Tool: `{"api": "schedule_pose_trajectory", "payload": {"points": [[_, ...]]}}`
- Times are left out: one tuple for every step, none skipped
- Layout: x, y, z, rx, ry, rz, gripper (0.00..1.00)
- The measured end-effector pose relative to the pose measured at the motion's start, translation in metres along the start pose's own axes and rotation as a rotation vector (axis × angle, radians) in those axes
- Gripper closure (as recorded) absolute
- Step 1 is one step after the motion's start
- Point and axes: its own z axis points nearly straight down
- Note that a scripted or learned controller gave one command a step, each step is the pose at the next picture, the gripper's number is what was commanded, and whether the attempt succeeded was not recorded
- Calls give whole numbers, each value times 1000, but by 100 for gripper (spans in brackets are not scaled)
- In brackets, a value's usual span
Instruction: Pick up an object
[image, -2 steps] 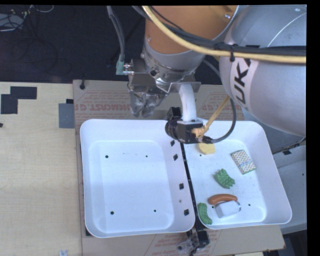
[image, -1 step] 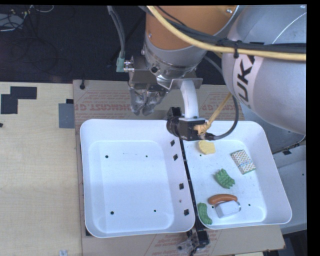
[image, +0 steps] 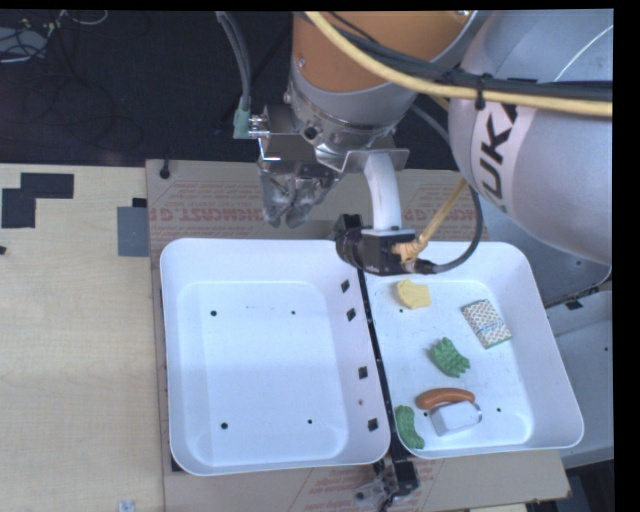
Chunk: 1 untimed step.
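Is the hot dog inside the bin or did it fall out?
Inside. The hot dog lies flat on the floor of the right bin, near its front edge, within the white walls.

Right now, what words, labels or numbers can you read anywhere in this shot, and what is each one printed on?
"UK": large dark letters on the grey arm, cut off by a cable, so the rest of the name is hidden.
Red print on the cardboard behind the bins: upside down and too blurred to read.
Red print on the cardboard's front edge: also too blurred.
Patterned packet: no readable text.
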Motion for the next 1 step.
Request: {"api": "schedule_pose_trajectory", "payload": {"points": [[1, 0, -9, 3, -1, -7, 100]]}}
